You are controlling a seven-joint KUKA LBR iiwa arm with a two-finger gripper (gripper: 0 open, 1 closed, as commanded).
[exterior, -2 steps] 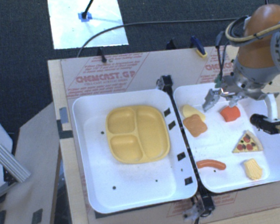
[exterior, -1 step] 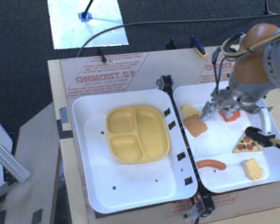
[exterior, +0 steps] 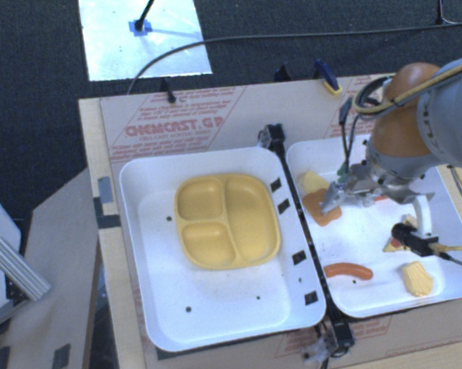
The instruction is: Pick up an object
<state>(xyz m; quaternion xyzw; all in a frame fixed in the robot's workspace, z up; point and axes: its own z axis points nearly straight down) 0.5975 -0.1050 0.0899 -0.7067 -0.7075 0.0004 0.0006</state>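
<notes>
The grey arm with its orange band reaches in over the right-hand shallow white bin point(exterior: 445, 195), and its hand point(exterior: 332, 201) is lowered at the upper left part of that bin. The metal tips sit directly over a flat orange-brown slab point(exterior: 326, 213), apparently a toy slice of toast, with a pale yellow wedge-shaped piece point(exterior: 312, 182) just beside it toward the back wall. Whether the hand is apart or closed cannot be told at this angle, and nothing can be seen clamped in it, so no grasp can be claimed.

Other candidates lie in the same bin: an orange-red sausage-shaped toy point(exterior: 348, 271) near the front, a pale yellow lumpy piece point(exterior: 418, 278) at the front right corner, and a small yellow-orange fragment point(exterior: 392, 244) partly behind the arm's black fitting. The left-hand white bin point(exterior: 156, 255) carries a yellow plastic divided plate point(exterior: 225, 221), well apart from the hand.

As a judgement, the task stands at the approach or contact stage: the hand is placed at the slab, but securing and lifting are not yet done.
</notes>
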